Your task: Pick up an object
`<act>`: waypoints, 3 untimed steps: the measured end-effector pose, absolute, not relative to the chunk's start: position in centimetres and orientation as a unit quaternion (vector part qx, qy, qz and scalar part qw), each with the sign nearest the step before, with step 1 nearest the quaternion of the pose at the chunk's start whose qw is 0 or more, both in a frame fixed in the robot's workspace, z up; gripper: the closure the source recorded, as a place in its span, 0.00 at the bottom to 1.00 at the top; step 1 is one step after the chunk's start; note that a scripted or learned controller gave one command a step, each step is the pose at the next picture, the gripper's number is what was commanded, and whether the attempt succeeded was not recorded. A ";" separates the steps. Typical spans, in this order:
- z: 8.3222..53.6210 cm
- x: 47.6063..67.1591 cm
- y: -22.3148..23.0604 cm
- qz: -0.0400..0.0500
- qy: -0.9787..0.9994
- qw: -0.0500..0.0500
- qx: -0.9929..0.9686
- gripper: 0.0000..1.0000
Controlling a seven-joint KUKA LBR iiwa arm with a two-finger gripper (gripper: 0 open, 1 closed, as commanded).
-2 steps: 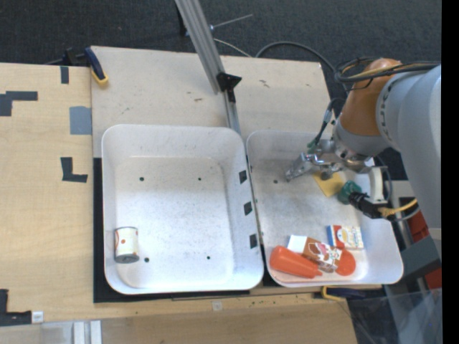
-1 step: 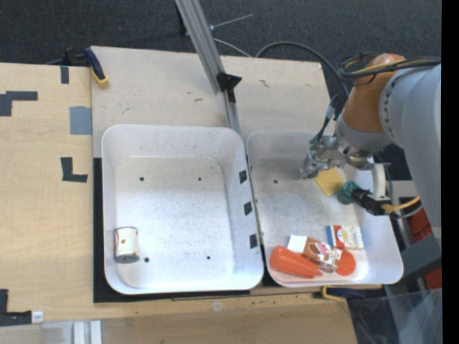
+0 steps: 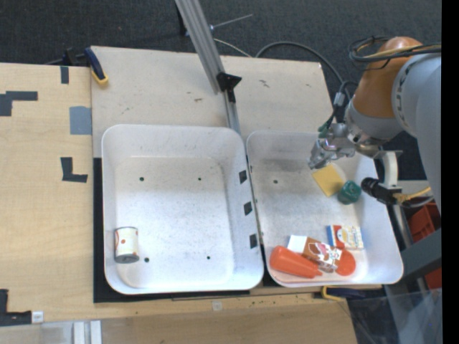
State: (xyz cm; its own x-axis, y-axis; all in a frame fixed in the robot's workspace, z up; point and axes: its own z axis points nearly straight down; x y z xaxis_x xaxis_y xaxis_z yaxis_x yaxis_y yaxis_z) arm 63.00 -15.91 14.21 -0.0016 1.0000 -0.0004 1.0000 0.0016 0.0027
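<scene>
pincer (image 3: pixel 320 156) just above-left of yellow block (image 3: pixel 328 180) | grip state: cannot tell | advice: centre over block, descend straight

Robotics lab: wooden bench (image 3: pixel 43 192) with taped marks, two white bins (image 3: pixel 179 138), dark carpet.

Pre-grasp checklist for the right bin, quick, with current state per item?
1. Gripper over right bin: ok.
2. Nearest target, yellow block, just below gripper: ok.
3. Anything held between fingers: cannot tell.
4. Room around block: not ok, green round object sits close beside it.
5. Other targets, orange carrot-like toy and small carton, bunched at near wall: not ok.
6. Left bin small can lies alone: ok.
</scene>
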 end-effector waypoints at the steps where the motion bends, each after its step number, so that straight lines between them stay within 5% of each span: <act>1: 18.5 63.3 -15.7 0.001 0.708 0.001 0.707 1.00; 2: 21.3 63.3 -15.7 0.001 0.708 0.001 0.707 1.00; 3: 21.9 63.5 -9.6 0.001 0.710 -0.001 0.705 1.00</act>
State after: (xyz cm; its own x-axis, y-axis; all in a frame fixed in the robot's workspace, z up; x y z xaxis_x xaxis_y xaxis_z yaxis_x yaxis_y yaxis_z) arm 63.45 -9.62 21.92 -0.0071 1.0000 0.0025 1.0000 0.0071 -0.0006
